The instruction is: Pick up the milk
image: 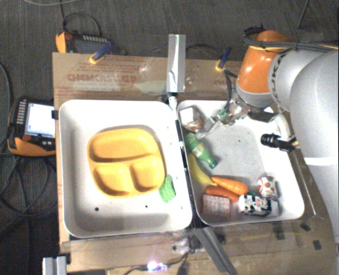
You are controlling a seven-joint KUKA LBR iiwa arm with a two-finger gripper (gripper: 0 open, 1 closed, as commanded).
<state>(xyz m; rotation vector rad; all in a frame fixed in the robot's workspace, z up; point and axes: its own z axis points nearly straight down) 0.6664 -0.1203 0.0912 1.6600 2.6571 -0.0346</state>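
The milk [255, 205] is a small white carton with dark patches. It lies on its side at the front right of the right bin [244, 142]. My gripper [222, 117] hangs over the back left part of that bin, below the orange wrist band, well away from the milk. Just left of the gripper, in the bin's back left corner, lies a shiny clear item [192, 119].
The right bin also holds a green bottle [201, 153], a banana [199, 173], a carrot [229, 184], a red packet [216, 204] and a small red and white can [265, 185] next to the milk. In the left bin sit a yellow divided tray [126, 160] and a green item [167, 189].
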